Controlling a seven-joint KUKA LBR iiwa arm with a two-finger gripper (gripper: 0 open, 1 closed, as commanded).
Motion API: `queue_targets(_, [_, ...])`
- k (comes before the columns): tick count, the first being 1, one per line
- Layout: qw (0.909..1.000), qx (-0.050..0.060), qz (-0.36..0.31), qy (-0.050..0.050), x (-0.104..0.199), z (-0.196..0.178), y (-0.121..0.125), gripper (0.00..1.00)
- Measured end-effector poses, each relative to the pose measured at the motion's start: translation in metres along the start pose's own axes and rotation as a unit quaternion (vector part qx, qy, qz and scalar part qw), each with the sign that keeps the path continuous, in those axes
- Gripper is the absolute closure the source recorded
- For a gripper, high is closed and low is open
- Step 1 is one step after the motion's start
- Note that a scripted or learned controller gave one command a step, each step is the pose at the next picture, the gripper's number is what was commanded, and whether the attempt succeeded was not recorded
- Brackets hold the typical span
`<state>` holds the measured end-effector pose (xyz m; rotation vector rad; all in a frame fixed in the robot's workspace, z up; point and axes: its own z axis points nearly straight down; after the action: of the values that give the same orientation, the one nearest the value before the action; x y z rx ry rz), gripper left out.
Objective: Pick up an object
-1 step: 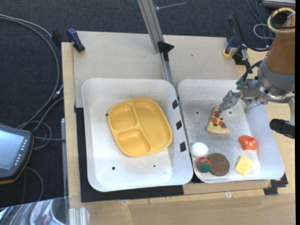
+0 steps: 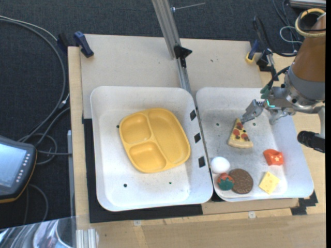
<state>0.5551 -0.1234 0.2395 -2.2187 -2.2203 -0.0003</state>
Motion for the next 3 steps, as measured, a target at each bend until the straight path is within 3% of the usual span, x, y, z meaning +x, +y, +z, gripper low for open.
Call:
queue_targets(2, [1.0, 0.003, 0.0, 0.0, -0.012, 0.114, 0.005, 0.0])
queue_targets(3, [1.0, 0.002, 0.0, 0.0, -0.012, 0.149, 0.005, 0.0])
